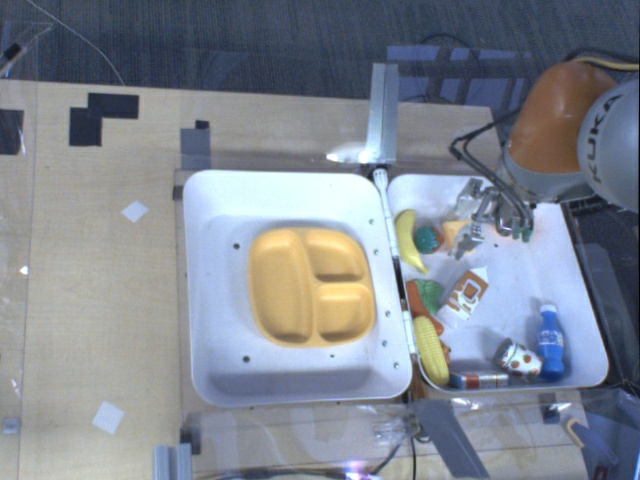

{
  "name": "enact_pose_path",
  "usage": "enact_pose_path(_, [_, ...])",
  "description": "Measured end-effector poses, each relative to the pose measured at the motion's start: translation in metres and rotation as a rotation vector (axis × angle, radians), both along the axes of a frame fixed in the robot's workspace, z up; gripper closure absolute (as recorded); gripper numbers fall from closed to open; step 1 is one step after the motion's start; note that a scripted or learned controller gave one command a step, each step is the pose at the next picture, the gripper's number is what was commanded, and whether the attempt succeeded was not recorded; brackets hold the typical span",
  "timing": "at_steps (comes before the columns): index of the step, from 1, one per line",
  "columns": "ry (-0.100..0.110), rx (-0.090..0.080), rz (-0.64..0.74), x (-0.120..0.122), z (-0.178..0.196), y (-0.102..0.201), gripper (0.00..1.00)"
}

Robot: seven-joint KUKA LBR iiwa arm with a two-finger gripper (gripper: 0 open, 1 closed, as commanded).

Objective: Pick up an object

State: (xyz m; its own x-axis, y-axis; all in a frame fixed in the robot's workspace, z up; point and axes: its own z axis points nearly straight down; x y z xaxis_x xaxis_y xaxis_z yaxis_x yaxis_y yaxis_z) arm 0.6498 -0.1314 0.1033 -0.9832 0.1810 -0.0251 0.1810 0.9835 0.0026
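Note:
My gripper hangs over the back of the right bin, open, with nothing between its fingers. Its left fingertip is right beside a small yellow wedge. A yellow banana and a green round toy lie just left of that wedge. Nearer the front are a small orange-and-white carton, a green-topped carrot, a corn cob, a blue bottle, a small printed can and a marker.
The left bin holds a yellow divided plate. A metal post stands behind the wall between the two bins. The arm's orange band overhangs the right bin's back right corner.

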Motion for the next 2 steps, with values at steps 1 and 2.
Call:
enact_pose_path(1, [0.006,0.006,-0.163,0.008,0.089,0.055,1.00])
enact_pose_path(2, [0.002,0.005,-0.159,0.008,0.099,0.054,1.00])
